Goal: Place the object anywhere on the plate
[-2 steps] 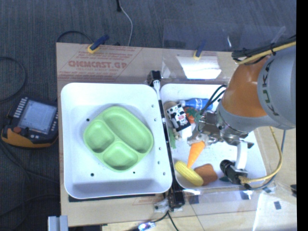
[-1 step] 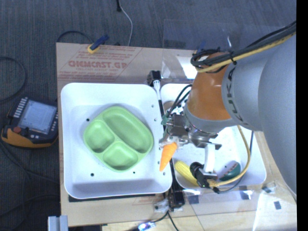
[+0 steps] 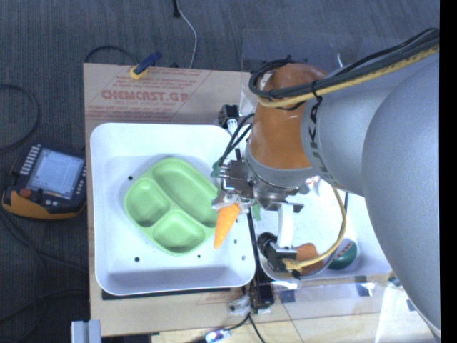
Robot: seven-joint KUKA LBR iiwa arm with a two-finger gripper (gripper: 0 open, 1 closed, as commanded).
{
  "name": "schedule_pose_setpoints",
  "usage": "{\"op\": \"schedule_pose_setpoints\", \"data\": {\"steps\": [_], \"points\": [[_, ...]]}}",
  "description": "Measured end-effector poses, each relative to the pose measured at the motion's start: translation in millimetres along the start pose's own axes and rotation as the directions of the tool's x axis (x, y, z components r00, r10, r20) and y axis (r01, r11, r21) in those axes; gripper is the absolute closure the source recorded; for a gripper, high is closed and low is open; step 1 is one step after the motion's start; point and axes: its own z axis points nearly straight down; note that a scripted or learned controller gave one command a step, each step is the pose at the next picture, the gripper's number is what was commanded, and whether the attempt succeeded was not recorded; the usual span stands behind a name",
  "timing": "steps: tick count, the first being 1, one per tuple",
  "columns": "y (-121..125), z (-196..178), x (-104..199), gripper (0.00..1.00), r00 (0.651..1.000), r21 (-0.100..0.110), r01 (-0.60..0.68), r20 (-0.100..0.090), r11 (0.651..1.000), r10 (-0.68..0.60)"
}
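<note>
A green plate (image 3: 170, 201) with three compartments lies tilted in the left white bin (image 3: 114, 263). An orange carrot (image 3: 225, 224) hangs point down at the plate's right edge, near the rim between the two bins. My gripper (image 3: 230, 200) sits right above the carrot's top end and is shut on it. The grey arm with its orange band (image 3: 285, 131) covers most of the right bin.
In the right bin (image 3: 314, 227) a brown item (image 3: 307, 251) and a dark green round item (image 3: 344, 257) lie near the front, partly hidden by cables. A teach pendant (image 3: 46, 181) rests on the floor to the left. Cardboard (image 3: 157, 95) lies behind the left bin.
</note>
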Motion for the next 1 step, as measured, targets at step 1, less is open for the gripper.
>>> {"op": "schedule_pose_setpoints", "data": {"steps": [1], "points": [[0.0,0.5,-1.4,0.0,1.0,0.001,-0.002,0.001,1.0,0.002]]}}
